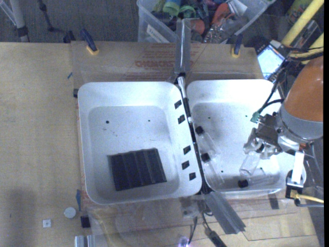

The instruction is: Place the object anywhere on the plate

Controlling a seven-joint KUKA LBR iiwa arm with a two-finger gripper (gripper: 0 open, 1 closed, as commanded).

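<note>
Bench with two bins, seen from above, nearest features first.

**Left bin** (128, 89): a dark ribbed plate (136, 170) lies flat on the floor towards the near wall, with bare floor all round it.

**Right bin** (226, 94): a small clear bottle (250, 164) lies near the front wall, its dark cap (241, 183) pointing towards the viewer. The body slants up and away towards the gripper (261, 147), which sits directly over the bottle's far end. Bottle and gripper overlap in the view. Whether the gripper is clamped on the bottle, merely touching it, or released cannot be told.

**Arm** (306, 102): enters from the right, just behind the gripper.

**Divider side**: a second clear item (201, 138) with a dark end lies along the right bin's left wall, well apart from the gripper.

**Background**: a crate of mixed toys (205, 9) stands beyond both bins.

**Handling of the bottle (judgement)**:
- It appears to be light, thin-walled plastic, fairly stiff but smooth.
- It is likely to slip or roll if pinched off-centre.
- The round body should be taken across its width near the middle, the squeeze running square to its long axis.
- The cap end is narrow and a poor place to hold.
- Its transparency makes the outline hard to read against the white floor.
- The plate is broad and flat, so a low release anywhere over it should do.
</note>
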